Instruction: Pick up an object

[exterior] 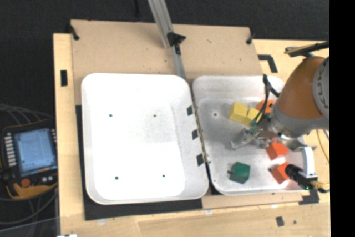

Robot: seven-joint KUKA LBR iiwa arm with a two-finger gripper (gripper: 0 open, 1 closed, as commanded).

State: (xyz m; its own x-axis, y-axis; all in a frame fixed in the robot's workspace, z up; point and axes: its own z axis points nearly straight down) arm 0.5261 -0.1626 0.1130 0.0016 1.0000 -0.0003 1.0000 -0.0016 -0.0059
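right bin (222, 91), arm-hidden orange blocks (275, 150)

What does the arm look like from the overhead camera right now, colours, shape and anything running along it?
The arm is a rounded, bulky body, orange over most of what shows, with a grey section at its right side. A dark cable curves along its upper left edge. Below it sits the metallic grey gripper, with small green and orange details near its base.
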